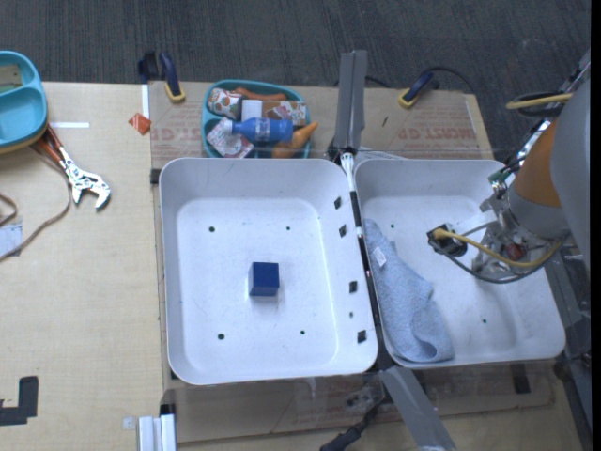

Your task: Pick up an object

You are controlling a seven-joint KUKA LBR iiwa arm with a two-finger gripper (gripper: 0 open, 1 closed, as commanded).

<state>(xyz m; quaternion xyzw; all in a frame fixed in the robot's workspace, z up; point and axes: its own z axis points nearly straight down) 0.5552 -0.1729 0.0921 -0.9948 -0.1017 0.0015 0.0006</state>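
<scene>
Cam view, top-down at a slant.

Arm (571, 148) comes in from right. Gripper (500, 255) sits over right half of R bin (441, 191), nr that bin's right wall. Gripper state: can't tell, since the wrist body hides the tip from this angle. No obj seen in its grasp.

Candidate objs, 2 total:
- Cloth (406, 299): pale blue-grey, crumpled, in R bin along its left wall. Long axis runs far-to-near w/ a slight lean, far end nr the divider, near end bunched toward bin's near-middle. Thickest folds at near end.
- Cube (265, 278): small, dark blue, alone in L bin (216, 209), approx centre, flat on floor, clear of all walls.

Key relation: cloth lies left of gripper and a bit nearer, same bin, bare floor between them. Cube is also left but well apart, past the divider btwn bins.

Judgement: cloth is the closer target, so next move prob. a shift left + slightly near, then descend on the bunched end. Closing across the long axis should catch a fold. Risk: thin flat edge slips out, or grasp grazes bin floor.

Off-bin clutter, not relevant: tub (255, 120) of mixed items far of L bin, wrench (86, 186) far-left on bench.
</scene>
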